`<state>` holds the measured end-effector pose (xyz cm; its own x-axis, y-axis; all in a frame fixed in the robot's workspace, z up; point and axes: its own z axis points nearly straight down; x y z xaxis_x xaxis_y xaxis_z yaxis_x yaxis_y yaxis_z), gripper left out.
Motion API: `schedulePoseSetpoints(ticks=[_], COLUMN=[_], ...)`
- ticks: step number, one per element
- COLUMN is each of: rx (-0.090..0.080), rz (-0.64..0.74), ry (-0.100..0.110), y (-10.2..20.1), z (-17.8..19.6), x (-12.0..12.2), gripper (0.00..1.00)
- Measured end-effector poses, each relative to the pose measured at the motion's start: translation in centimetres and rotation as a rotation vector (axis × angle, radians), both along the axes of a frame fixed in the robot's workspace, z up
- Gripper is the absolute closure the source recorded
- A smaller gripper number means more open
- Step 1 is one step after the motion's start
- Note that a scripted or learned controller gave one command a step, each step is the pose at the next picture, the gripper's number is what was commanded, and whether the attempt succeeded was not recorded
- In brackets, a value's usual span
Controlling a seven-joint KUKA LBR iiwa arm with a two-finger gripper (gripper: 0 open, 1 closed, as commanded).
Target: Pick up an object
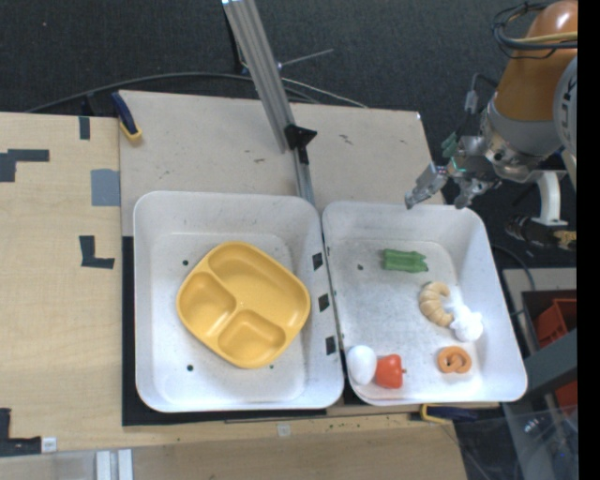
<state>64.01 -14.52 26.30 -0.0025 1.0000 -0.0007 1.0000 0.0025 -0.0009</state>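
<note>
Arm (539,75) cut off at right edge — pole (246,19) at top.

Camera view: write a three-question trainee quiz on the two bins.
1. True or false: the yellow tray lies in the left bin.
2. Which item lies nearest the right bin's far edge? A) green piece B) orange ring C) red piece
3. Fill in: the hand hangs over the right bin's far ____ corner.

Key: 1 true; 2 A; 3 right.
</note>
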Motion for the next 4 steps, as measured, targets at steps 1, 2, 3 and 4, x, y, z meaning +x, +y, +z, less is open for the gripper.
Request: schedulePoseSetpoints(ticks=[1, 2, 3, 4], rx=[0.0, 0.0, 0.0, -0.001], rz=[0.0, 0.0, -0.001, 0.0], ry=[0.0, 0.006, 0.007, 0.002], y=[0.0, 0.6, 0.3, 0.3], z=[0.0, -6.3, -12.7, -17.7], x=[0.0, 0.3, 0.3, 0.3], gripper=[0.0, 0.0, 0.0, 0.0])
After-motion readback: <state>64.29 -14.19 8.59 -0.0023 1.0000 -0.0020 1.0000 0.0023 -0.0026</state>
